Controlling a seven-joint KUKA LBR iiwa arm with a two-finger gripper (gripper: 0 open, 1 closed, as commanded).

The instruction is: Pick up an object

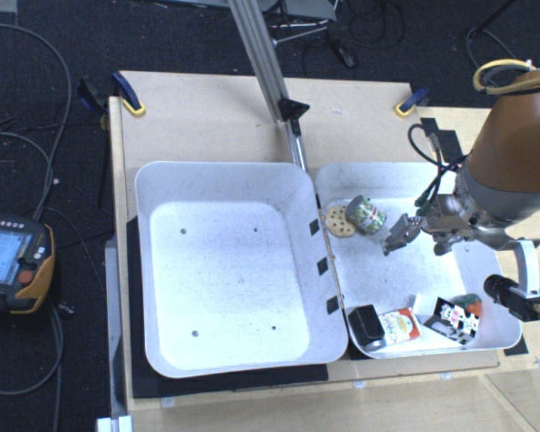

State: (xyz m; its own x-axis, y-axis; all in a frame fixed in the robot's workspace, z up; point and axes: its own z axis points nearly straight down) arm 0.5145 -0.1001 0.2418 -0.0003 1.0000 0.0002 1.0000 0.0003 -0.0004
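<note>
My gripper (421, 241) hangs over the middle of the right bin (389, 176), open, with nothing between its fingers. A green can (367, 214) lies on its side just left of the gripper, touching a round tan cookie-like disc (340, 221). Along the bin's front edge lie a black block (367, 324), an orange-and-white packet (400, 326), a black-and-white patterned item (454, 318) and a small green and orange piece (471, 302). The grey arm with its orange band (517, 142) comes in from the right.
The left bin (151, 241) sits beside the right one, the two meeting at a shared rim with black clips (324, 264). A slanted metal pole (263, 48) rises behind the bins. Yellow clamps (130, 106) grip the board's far corners.
</note>
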